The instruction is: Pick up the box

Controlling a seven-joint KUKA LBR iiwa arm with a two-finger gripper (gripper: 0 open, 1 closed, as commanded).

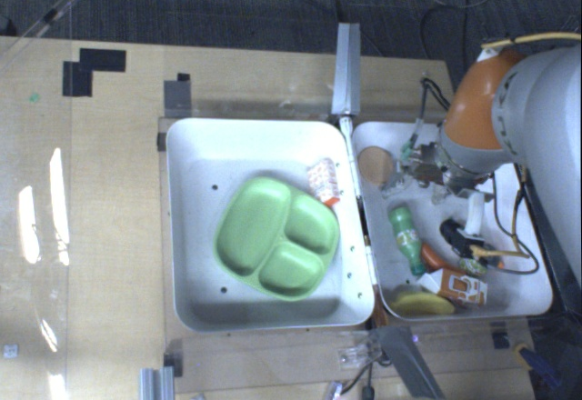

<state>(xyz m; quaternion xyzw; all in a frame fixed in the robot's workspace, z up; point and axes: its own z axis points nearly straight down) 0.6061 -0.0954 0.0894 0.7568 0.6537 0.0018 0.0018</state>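
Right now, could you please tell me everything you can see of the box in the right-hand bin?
The box is a small carton, orange-red with white and dark printed patches, looking like cardboard. It lies flat and slightly askew near the front wall of the right bin. A banana lies against its front-left edge, and the orange end of a green bottle reaches its left end. Nothing grips it; the end effector hovers farther back in the bin.
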